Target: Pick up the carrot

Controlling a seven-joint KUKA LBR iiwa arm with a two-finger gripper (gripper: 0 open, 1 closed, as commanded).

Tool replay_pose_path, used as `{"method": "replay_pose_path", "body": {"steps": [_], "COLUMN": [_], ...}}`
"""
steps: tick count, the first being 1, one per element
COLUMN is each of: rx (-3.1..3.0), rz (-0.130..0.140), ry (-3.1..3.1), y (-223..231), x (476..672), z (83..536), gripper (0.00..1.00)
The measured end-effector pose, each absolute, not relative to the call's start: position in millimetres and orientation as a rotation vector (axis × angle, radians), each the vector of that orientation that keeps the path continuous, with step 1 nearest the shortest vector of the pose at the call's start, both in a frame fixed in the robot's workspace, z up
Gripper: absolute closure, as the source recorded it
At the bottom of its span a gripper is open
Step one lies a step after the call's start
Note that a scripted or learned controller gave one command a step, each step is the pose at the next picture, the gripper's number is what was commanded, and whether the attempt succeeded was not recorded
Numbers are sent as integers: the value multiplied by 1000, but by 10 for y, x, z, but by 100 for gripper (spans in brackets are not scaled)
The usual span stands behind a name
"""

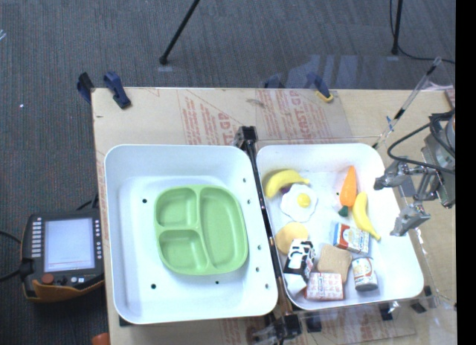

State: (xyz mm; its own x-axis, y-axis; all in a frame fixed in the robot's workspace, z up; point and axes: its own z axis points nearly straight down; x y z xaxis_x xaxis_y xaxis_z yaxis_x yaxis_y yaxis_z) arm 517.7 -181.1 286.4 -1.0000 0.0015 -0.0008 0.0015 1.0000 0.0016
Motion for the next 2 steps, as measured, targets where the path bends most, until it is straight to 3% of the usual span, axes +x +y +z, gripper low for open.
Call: {"method": "replay_pose_path", "body": {"steps": [1, 2], "rx": [-46, 138], "rz": [11, -1], "ry": [3154, 3127], "y": [-2084, -2117], "x": [5278, 6119], "z": [1343, 961], "gripper": [0, 0]}}
